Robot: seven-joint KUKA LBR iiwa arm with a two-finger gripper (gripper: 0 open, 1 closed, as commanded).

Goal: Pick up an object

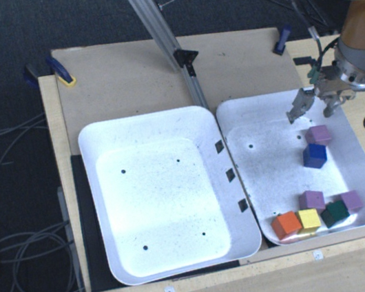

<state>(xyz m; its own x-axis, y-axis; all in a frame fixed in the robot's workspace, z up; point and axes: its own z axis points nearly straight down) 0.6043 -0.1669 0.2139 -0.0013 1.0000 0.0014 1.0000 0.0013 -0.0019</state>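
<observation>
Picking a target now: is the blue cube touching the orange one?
No. The blue cube sits apart in the middle of the right bin, while the orange cube lies in the row along its near wall.

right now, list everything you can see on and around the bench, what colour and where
left bin: 1, white, left half of the bench
right bin: 1, white, right half of the bench, holding all the blocks
purple blocks: 3, one near the bin's upper right, two by the near row
blue block: 1, just below the upper purple one
orange block: 1, near edge of the right bin, left end of the row
yellow block: 1, right of the orange
green block: 1, right of the yellow
blue clamps: 2, bench's far corners
metal pole: 1, grey, slanting over the bench's far side
cables: several, floor at left
arm: 1, grey with orange band, at right
end effector: 1, above the upper purple block, fingers spread
</observation>
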